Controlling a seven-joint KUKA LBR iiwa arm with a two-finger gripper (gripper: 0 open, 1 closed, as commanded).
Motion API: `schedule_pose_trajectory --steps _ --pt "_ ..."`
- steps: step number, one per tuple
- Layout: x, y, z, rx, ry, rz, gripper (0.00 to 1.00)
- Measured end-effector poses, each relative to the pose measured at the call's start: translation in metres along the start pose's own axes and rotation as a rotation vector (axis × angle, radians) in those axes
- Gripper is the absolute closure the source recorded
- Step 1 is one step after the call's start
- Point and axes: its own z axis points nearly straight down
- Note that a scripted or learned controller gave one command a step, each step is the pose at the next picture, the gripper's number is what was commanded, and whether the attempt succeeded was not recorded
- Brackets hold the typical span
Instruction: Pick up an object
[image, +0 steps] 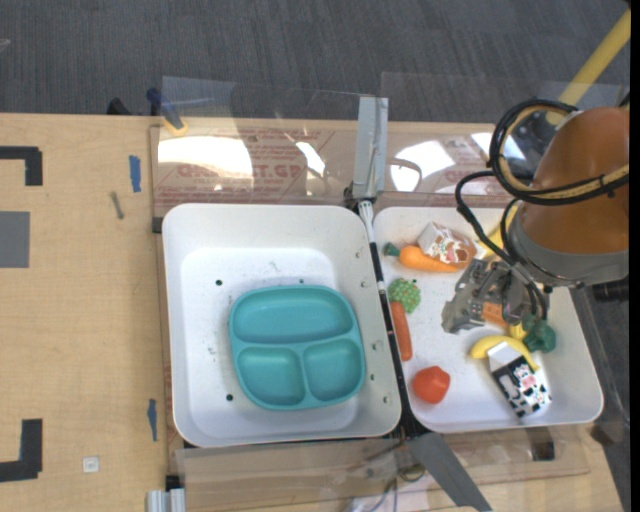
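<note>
I have the tool low in the right bin near its middle, grip state unclear, so next I must confirm a catch.

Divided tray in left bin, toy foods in right bin

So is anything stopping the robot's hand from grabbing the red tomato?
Nothing visible does. The gripper sits low in the right bin, and bare white floor lies between it and the red tomato. The banana lies off to the side.
</note>
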Motion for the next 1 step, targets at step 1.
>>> schedule_pose_trajectory --steps 1 --pt "-0.0345 0.0107 -0.0232 0.003 0.008 -0.128 1.0"
